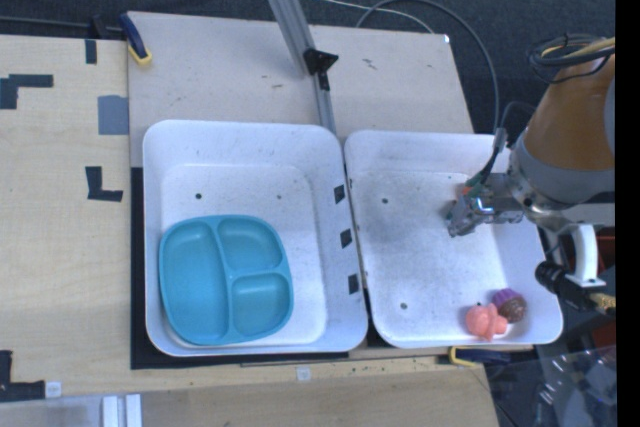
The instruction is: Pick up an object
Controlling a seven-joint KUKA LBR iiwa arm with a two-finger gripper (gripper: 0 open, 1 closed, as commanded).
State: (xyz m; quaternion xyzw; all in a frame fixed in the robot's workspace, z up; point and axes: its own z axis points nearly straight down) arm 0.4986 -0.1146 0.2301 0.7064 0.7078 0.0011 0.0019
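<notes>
My gripper hangs over the right part of the right bin, reaching in from the arm at the right edge. Nothing shows between its tips, which point down and left toward the bin floor. A pink lumpy toy lies in the near right corner of that bin, with a small purple and brown object touching it on the right. Both lie well below the gripper in the view, apart from it.
The left bin holds a blue divided plate at its near left. A grey metal rail slants in from the top to the gap between the bins. A black cable loops behind the right bin.
</notes>
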